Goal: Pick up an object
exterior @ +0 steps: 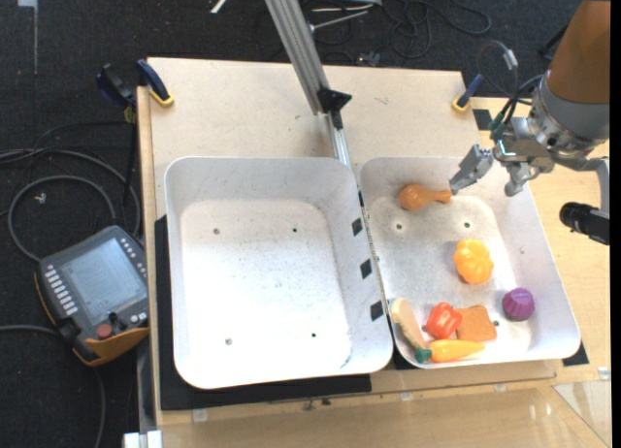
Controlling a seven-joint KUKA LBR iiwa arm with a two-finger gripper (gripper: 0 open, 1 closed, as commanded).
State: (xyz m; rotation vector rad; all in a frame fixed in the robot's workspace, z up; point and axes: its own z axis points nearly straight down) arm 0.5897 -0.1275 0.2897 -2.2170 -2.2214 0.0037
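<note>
From my remote station, reading left to right: the shallow white left bin [194, 184] carries nothing to grasp; the shallow white right bin [553, 272] holds an orange-brown toy drumstick [422, 197] near its far end, a yellow toy pepper [473, 262] at mid-bin, and, clustered at the near end, a red toy pepper [442, 320], an orange wedge [476, 324], a toy carrot [454, 350] and a purple ball [518, 304]. The two-finger gripper [497, 176] hangs over the far right corner, fingers spread and bare. I judge this the approach step; next I would centre over the drumstick, descend and close.
</note>
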